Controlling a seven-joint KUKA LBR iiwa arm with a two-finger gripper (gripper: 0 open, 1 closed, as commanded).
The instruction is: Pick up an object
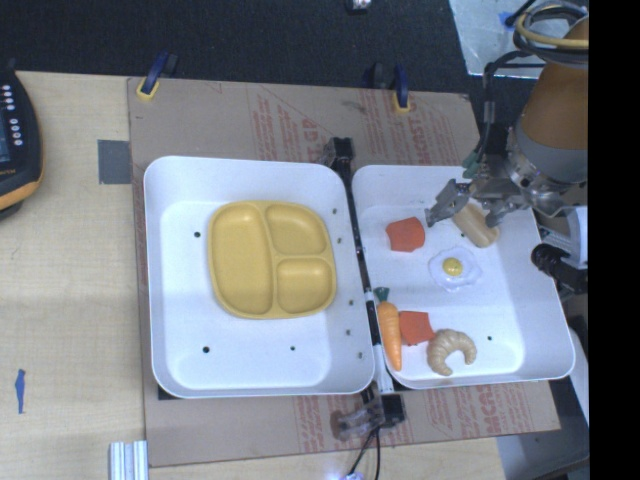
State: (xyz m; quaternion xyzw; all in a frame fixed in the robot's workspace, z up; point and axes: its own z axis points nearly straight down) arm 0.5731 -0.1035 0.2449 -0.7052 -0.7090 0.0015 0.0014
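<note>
Gripper (pixel 468 206) over the right bin (pixel 530 298), fingers' state impossible to tell, tan cylinder (pixel 477 227) just beside it, fried egg (pixel 453 267) below

Red print runs along the cardboard sheet (pixel 300 118) under the bins; you can't read it. No other lettering is legible to you.

Yellow tray (pixel 270 259), 2 white bins (pixel 180 268), orange carrot (pixel 390 336), tan croissant (pixel 451 350).
</note>
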